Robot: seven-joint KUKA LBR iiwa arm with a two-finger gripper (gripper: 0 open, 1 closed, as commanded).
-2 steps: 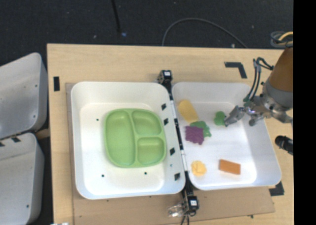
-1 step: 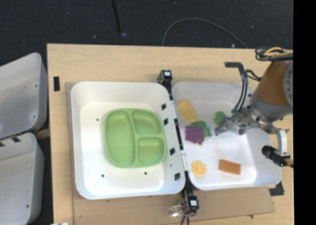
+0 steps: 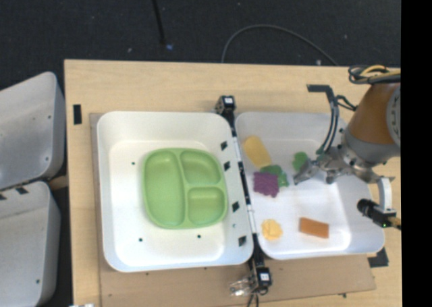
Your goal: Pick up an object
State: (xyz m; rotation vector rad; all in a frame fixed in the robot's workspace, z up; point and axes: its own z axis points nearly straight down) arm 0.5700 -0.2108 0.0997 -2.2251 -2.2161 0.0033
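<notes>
Jaws: spread cannot be told from the camera view. Gripper (image 3: 312,169) sits low over the right bin (image 3: 337,245), just beside a small green piece (image 3: 300,160). Same bin holds a yellow block (image 3: 256,150), purple grapes (image 3: 266,183) touching a green leafy piece (image 3: 275,173), a yellow round piece (image 3: 272,229) and an orange block (image 3: 314,227). Left bin (image 3: 121,245) holds a green divided plate (image 3: 183,187).

Green divided plate (image 3: 183,187) in the left white bin (image 3: 121,245), on wooden bench (image 3: 135,83).
</notes>
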